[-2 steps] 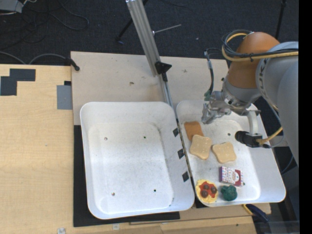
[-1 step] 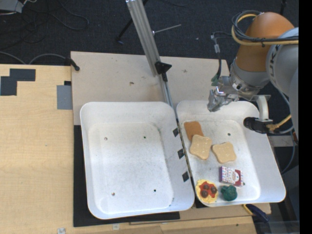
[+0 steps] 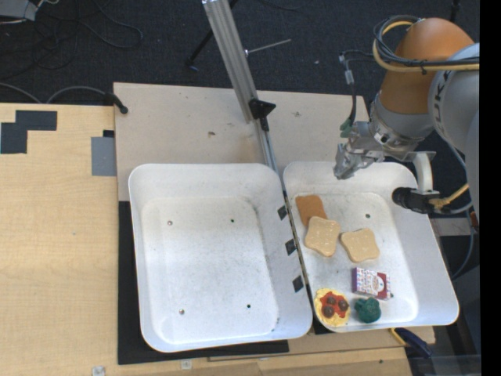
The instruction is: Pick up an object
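Observation:
My gripper [image 3: 344, 168] hangs over the far rim of the right bin [image 3: 427, 288], with nothing visible between its fingers. In that bin lie an orange-brown toast slice [image 3: 311, 207], a pale bread slice [image 3: 322, 236] partly over it, and another pale bread slice [image 3: 360, 245] to the right. Nearer the front sit a small purple and white packet [image 3: 369, 281], a green toy vegetable [image 3: 366, 309] and a small yellow plate with red pieces [image 3: 332, 306]. The gripper is above and behind the toast, apart from it.
The left bin [image 3: 156, 210] lies beside the right one, with black clips along the shared edge. A slanted aluminium bar [image 3: 235, 61] rises behind the bins. A wooden table surface [image 3: 55, 233] lies to the left.

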`<move>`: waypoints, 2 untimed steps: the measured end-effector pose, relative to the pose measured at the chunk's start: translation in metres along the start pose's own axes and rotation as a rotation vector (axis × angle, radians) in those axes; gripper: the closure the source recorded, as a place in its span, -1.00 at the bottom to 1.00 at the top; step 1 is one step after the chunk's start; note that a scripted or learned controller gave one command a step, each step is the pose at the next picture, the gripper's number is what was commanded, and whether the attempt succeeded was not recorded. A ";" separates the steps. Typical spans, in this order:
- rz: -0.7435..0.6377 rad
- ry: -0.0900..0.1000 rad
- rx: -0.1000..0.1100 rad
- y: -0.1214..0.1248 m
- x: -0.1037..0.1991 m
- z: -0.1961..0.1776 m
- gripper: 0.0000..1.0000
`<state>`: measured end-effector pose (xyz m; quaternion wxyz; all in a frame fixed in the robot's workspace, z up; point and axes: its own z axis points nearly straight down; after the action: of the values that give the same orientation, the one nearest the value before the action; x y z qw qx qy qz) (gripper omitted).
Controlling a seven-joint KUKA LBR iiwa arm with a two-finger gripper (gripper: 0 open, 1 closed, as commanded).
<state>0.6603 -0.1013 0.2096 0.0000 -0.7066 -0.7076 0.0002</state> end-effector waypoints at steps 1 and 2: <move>-0.001 0.002 -0.001 0.001 0.045 -0.012 1.00; -0.003 0.003 -0.001 0.003 0.107 -0.019 1.00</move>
<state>0.6627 0.0053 0.2281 0.0007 -0.7054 -0.7088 -0.0012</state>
